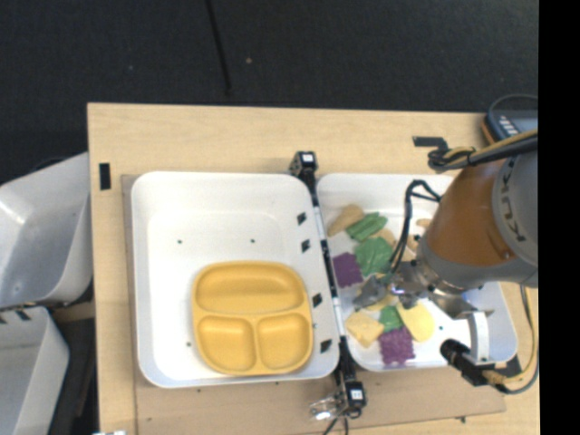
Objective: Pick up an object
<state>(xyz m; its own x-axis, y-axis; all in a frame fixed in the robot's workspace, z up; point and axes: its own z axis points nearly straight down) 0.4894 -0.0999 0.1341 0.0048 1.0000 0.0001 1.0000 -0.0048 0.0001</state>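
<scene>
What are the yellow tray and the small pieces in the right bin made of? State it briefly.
Yellow tray: likely moulded plastic, smooth with a soft sheen and rounded compartments. Small pieces: green, purple and tan, matte with soft edges, perhaps foam or rubbery plastic; too small to be sure.

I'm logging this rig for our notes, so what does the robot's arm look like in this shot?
The arm is grey with a broad orange band above the wrist, round and bulky. Dark lettering runs along the grey casing. A thin black cable loops beside the band. Below it sits the dark metallic gripper, over the right bin.
</scene>
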